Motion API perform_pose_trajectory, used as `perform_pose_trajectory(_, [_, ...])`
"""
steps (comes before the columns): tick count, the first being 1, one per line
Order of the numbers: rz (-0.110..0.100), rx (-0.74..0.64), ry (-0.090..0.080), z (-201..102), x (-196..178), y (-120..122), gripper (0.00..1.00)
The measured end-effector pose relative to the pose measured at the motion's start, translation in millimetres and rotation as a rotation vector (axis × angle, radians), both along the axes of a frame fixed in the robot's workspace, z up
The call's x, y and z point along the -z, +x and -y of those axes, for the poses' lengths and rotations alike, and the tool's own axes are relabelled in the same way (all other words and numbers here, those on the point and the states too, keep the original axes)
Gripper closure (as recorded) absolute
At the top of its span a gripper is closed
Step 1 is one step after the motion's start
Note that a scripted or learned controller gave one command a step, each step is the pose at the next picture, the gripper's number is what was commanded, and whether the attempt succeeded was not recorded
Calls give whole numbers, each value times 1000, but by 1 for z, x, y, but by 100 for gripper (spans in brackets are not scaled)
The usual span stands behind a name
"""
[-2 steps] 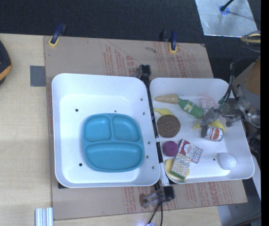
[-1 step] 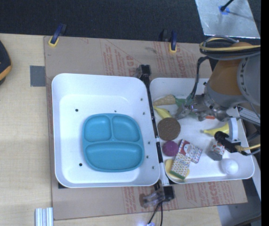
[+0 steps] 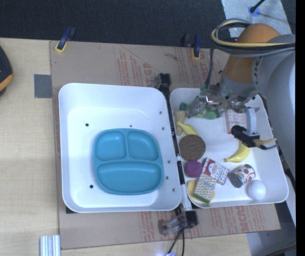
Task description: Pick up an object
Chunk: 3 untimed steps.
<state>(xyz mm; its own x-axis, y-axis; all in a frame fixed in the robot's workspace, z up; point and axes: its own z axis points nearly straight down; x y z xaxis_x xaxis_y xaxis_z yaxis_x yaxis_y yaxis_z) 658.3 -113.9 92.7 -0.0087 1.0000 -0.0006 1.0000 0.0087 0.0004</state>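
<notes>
My tool (image 3: 210,103) sits low at the far end of the right bin (image 3: 274,195), over a small green item (image 3: 210,112); I cannot tell its state. Nearer in that bin lie a brown round cookie (image 3: 192,146), two bananas (image 3: 239,153), a purple piece (image 3: 193,168) and a white ball (image 3: 256,189). The left bin (image 3: 77,121) holds a blue divided plate (image 3: 127,161).

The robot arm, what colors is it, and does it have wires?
The arm is mostly smooth and grey, with a rounded orange band above the wrist. A black-and-yellow cable loops around it. The gripper is small, metallic and grey.
</notes>
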Motion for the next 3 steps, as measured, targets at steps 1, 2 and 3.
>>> perform_pose_trajectory(1, [-14, 9, 3, 27, 2, -125, 0])
perform_pose_trajectory(2, [4, -2, 0, -18, 0, -33, 0])
perform_pose_trajectory(3, [-43, 6, -1, -12, 4, -9, 0])
